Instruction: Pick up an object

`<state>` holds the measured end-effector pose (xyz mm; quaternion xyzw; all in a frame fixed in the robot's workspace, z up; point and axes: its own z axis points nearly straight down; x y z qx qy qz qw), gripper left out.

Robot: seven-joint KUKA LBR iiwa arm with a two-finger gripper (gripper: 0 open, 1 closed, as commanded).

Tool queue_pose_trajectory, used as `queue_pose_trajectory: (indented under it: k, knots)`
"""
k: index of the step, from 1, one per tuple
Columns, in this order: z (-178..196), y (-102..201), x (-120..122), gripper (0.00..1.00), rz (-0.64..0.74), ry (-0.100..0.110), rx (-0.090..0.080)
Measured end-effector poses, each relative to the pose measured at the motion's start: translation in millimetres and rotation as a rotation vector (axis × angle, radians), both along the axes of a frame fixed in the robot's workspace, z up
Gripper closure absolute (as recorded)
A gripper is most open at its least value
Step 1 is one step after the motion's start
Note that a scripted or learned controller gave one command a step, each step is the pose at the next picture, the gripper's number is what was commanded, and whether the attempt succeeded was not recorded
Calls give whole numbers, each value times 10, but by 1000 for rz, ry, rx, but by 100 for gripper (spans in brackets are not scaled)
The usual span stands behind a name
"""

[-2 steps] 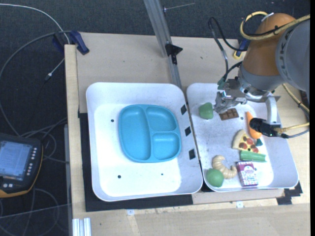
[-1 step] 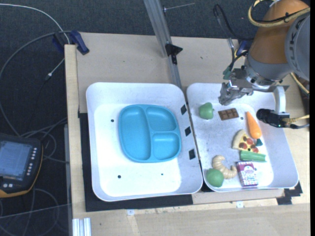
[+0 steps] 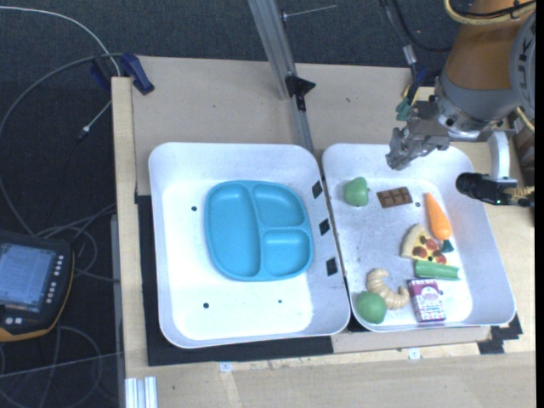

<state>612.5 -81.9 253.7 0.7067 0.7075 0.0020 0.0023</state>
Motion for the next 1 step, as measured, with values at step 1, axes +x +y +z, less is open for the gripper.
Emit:
queue_pose_trajectory:
  k: [1]
  knots:
    - [58,535,-68,100,6,7,4]
